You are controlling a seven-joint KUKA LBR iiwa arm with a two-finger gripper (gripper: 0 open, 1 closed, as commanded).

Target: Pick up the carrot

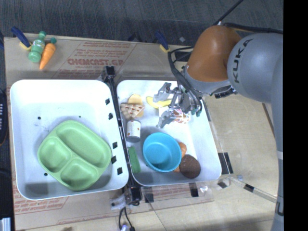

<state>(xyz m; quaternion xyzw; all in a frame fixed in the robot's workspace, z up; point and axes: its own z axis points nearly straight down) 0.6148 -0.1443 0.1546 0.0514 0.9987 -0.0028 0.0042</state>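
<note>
An orange carrot (47,55) with a green top lies on the brown board beyond the left bin's far-left corner, beside a green toy (36,47). In the right bin (210,137) a small orange piece (182,148) peeks out from behind the blue bowl (161,151); what it is I cannot tell. My gripper (165,104) hangs over the far part of the right bin, open, its two grey fingers (166,87) spread to either side of a yellow banana-like piece (155,101). Nothing is clamped between them.
The right bin also holds a waffle piece (132,110), a small can (133,129), a green stick (134,159), a brown ball (190,166) and a red-and-white item (181,116). A green divided plate (74,154) lies in the left bin (24,105).
</note>
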